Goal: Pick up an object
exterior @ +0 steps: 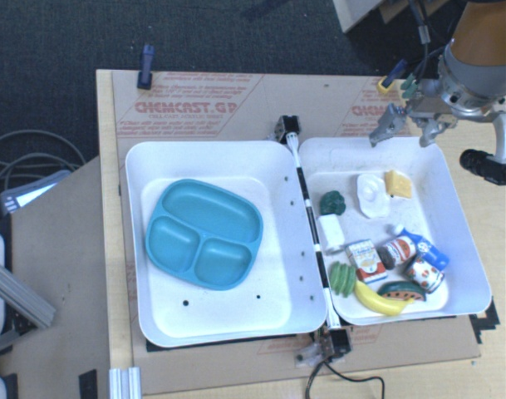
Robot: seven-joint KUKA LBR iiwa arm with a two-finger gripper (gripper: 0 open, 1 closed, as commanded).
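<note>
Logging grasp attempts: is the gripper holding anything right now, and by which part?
Nothing is held: the gripper hangs open above the right bin's far rim.

Single fixed camera above surface [236,106], looking down at slant; both white bins [144,165] in frame, mid-distance; arm [477,48] enters from right.

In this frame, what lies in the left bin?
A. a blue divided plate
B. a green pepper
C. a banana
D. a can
A: the blue divided plate lies alone in the left bin, while the banana and the other small items sit in the right bin.
</note>
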